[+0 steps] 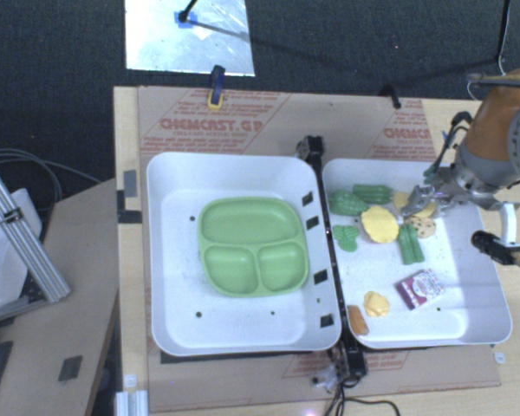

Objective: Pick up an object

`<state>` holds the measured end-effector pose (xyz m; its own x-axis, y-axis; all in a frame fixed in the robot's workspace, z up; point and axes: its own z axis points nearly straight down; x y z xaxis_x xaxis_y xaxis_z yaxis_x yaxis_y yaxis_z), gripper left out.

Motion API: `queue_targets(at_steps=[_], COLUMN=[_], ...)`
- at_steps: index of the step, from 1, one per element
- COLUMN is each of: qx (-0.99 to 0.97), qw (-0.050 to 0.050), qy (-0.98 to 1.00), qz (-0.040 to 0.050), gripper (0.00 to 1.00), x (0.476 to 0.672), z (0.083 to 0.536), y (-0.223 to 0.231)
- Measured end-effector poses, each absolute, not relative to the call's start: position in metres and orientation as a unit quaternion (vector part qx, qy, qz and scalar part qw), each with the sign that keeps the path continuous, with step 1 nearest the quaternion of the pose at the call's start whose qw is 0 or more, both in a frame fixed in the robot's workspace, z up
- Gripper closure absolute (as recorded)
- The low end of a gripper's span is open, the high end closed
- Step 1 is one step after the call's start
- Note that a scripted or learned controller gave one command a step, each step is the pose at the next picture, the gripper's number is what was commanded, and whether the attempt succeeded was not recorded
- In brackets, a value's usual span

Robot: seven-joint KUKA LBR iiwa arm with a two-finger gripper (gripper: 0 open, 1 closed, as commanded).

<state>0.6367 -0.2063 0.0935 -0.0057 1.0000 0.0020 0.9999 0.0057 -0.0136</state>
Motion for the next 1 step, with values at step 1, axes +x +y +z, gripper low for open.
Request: queue_targets(at_steps=[1], qx=[-0.704], qw=[-0.005], qy=[-0.71], qz=[-0.0023], gripper=[1.0], x=[0.6725], z=[0.0887], y=[-0.1347])
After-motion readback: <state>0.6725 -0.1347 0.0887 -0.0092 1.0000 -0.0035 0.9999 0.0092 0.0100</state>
